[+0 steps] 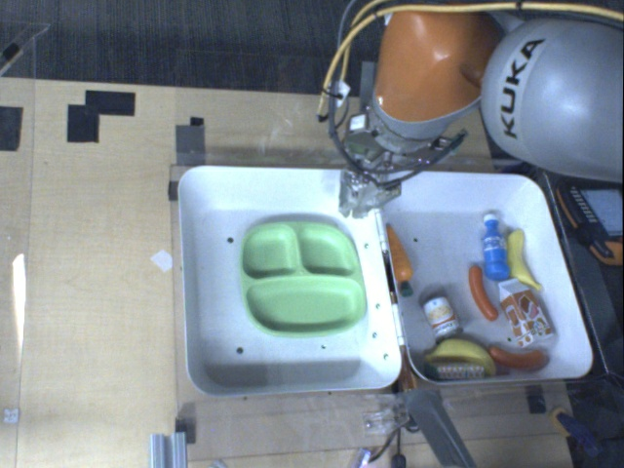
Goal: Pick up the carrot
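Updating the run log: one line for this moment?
gripper: above bin divider, far end | carrot: right bin, by divider, not held | green tray: left bin

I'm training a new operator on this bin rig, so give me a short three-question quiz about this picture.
1. True or false: the carrot lies in the right bin.
2. What sits in the left bin? A) a green divided plate B) a red bowl C) a blue cup
3. Fill in: the carrot lies along the right bin's ____ wall.

Key: 1 true. 2 A. 3 left; it lies against the divider between the bins, with the gripper above its far end, over the bins' far edge.
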Motion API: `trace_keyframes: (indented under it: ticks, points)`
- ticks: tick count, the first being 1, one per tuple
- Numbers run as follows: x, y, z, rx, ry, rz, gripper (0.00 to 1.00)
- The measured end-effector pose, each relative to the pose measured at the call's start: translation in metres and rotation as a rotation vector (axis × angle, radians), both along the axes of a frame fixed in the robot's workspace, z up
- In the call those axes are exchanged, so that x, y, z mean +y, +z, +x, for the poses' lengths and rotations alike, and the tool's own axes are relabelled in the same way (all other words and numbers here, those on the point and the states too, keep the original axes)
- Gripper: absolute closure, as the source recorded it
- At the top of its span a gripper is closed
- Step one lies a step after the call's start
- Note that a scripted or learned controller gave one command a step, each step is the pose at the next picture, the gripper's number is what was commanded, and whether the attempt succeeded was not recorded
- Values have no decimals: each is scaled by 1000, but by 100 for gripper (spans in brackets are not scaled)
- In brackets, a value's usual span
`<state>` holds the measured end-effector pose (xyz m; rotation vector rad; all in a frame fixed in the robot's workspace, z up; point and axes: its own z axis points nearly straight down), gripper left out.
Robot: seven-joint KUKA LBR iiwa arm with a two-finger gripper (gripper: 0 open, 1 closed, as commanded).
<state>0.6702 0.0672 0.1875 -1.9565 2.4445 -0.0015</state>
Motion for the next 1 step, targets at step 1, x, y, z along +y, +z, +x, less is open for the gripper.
trace_keyframes:
  ticks: [1]
  points:
    - [27, 30, 0, -5, 389, -2, 100]
